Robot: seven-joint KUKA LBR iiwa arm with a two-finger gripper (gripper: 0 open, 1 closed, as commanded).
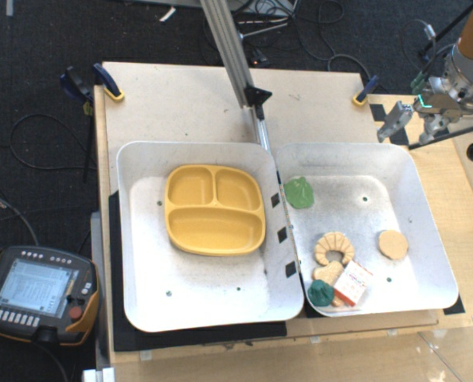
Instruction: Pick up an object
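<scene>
The bench [189, 102] carries two shallow white bins side by side, the left bin [141, 293] and the right bin [428, 237], their inner rims overlapping along the middle, likely so things can be shifted from one to the other. A yellow divided plate [215, 209] lies flat in the left bin, near its centre, with three compartments facing up. All the small, graspable things sit in the right bin: a green lump [299, 192] near the inner wall, a tan pretzel-shaped toy [334, 247] further down, a round tan disc [393, 244] well apart to its side, and in the near corner a small red and white box [353, 284] touching a dark green piece [322, 294]. Printing shows on the box, but it is too small to read. The gripper [412, 126] hangs at the far right corner of the right bin, over its rim and well apart from every object, holding nothing; whether it is open or closed cannot be made out from here. By the look of it, no pick has begun. A handheld control pad [37, 293] with a lit screen rests on the floor at the left.
</scene>
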